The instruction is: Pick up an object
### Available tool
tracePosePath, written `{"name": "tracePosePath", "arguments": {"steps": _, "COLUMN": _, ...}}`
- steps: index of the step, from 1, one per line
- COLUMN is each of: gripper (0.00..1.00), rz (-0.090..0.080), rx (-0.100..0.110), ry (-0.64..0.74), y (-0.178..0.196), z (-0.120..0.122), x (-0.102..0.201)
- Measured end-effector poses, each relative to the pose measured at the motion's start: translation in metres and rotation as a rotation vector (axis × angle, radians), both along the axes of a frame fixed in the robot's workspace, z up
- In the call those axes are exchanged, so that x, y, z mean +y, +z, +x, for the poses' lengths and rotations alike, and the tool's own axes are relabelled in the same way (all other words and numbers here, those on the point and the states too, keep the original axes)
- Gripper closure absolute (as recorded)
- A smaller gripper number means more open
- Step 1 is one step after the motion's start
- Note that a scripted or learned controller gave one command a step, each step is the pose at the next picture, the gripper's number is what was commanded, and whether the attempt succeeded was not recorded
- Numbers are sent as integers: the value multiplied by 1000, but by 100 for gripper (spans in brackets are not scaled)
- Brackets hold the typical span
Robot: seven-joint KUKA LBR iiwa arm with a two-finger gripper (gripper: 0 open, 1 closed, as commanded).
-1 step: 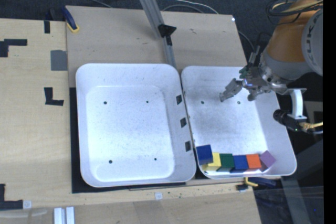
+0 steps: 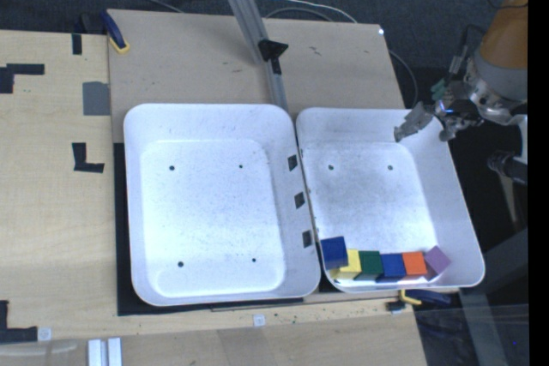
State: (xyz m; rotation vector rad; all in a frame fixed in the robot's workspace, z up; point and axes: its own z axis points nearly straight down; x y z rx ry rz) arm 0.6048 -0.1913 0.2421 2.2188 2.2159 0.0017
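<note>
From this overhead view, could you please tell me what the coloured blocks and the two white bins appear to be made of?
The coloured blocks look like painted wood or hard plastic: solid matte colours, crisp square edges, no glare. The view leaves which one open. The right bin and the left bin look like thin moulded plastic, smooth and slightly glossy, with rounded corners and raised rims; the dark speckling on their floors suggests wear or dirt.

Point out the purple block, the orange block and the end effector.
Small purple block (image 2: pixel 437 258): camera view, top face.
Small orange block (image 2: pixel 414 263): camera view, top face.
Grey end effector (image 2: pixel 420 121): camera view, finger end.
</note>
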Motion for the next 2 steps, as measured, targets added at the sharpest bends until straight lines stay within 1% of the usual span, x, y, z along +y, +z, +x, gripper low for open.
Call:
{"name": "tracePosePath", "arguments": {"steps": 1, "gripper": 0, "rz": 4, "rx": 12, "ry": 1, "y": -38, "z": -50, "x": 5}}
{"name": "tracePosePath", "arguments": {"steps": 2, "gripper": 0, "rz": 2, "rx": 1, "ry": 5, "y": -29, "z": 18, "x": -17}}
